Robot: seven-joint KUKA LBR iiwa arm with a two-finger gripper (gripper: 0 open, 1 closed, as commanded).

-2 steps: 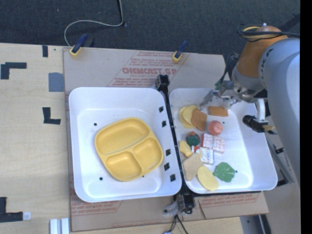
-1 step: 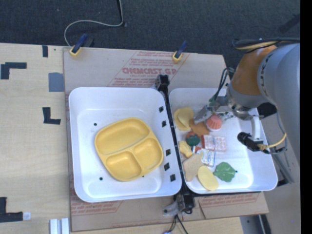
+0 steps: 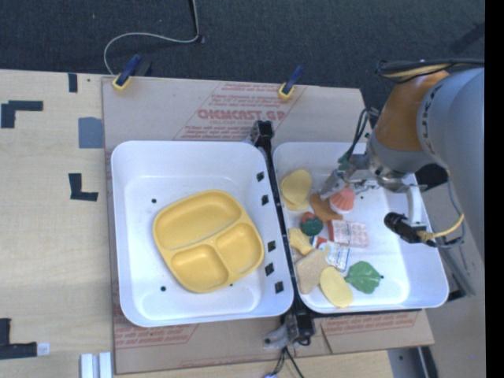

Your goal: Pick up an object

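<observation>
Before you, the tool [image 3: 340,186] low over the right bin [image 3: 425,278], its grip impossible to tell, a salmon-pink object [image 3: 343,201] just beneath among piled toy foods, yellow divided tray [image 3: 208,240] in the left bin [image 3: 134,172].

Yellow tray [image 3: 207,239] in left bin [image 3: 134,164]; tool [image 3: 340,186] above toy food [image 3: 343,201]

We find red printed lettering on the brown cardboard sheet [image 3: 228,116] under the two bins, seen upside down along its far edge; the letters are too blurred for us to read with any certainty. More red print [image 3: 138,333] shows on the near edge, also illegible. A small packet [image 3: 349,233] carries red markings we cannot read.
</observation>
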